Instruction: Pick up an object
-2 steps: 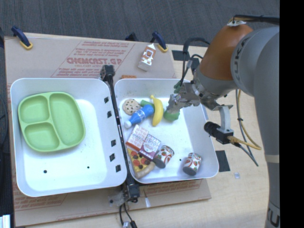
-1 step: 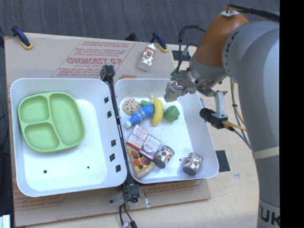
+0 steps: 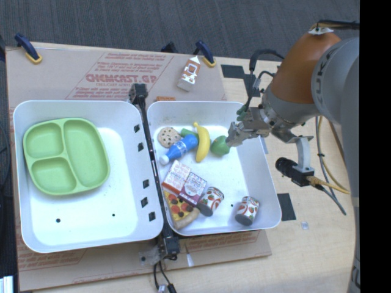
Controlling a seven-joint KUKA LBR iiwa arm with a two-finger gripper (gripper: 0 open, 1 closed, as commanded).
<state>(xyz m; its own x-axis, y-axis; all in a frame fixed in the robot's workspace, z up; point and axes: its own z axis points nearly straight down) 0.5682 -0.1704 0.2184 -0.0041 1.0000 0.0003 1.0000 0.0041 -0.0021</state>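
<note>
Reaching for a target: the grey arm with its orange band comes in from the right and sets the two-finger end effector (image 3: 235,136) low over the right shallow white bin (image 3: 264,171), at its upper right part
Step in hand: by my judgement the approach to a grasp, with nothing lifted yet
Nearest thing: a small round green plastic fruit (image 3: 219,145) lies on the bin floor just beside the end effector tip, touching it or nearly so; I cannot tell which
End effector state: the dark tip merges with the wrist body, so whether it stands open or closed I cannot tell, and no object is seen gripped in it
Other candidates: a yellow plastic banana (image 3: 201,143) lies just left of the green fruit, and a blue plastic bottle (image 3: 180,148) and a round brown cookie (image 3: 167,137) lie further left
Lower pile: a red and white carton (image 3: 185,181), a toy pizza slice (image 3: 181,210) and two small red cans (image 3: 211,201) (image 3: 247,210) sit well apart from the tip
Next move calls for: centring over the green fruit and clearing the banana, since a round fruit probably rolls away under an off-centre pinch
Left bin: a pale green divided plastic plate (image 3: 64,156) rests there, away from the work
</note>
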